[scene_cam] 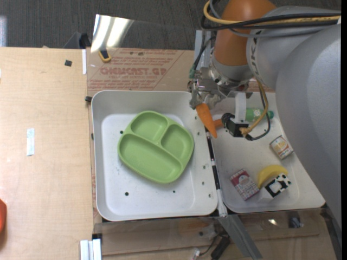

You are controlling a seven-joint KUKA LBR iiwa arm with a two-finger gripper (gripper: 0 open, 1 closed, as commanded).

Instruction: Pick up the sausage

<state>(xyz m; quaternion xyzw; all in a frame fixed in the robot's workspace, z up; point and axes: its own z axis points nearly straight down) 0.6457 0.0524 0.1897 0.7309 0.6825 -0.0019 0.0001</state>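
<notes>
Bins sit side by side: the left bin [103, 161] holds a green divided plate [156, 146]. The right bin [303, 191] holds a small carton [244, 184], a banana [272, 174] and a can [280, 147]. The gripper [206, 103] hangs over the divide, an orange carrot [206, 120] pinched between its fingers; I cannot tell where the sausage is.

The grey KUKA arm [303, 75] reached in from the right edge of the bench, its broad link filling the upper right corner. The orange band [241, 18] sat above the wrist, with yellow and black cables [255, 19] looped over it. The two-finger metal gripper [201, 99] pointed down over the bins' shared far edge.
</notes>
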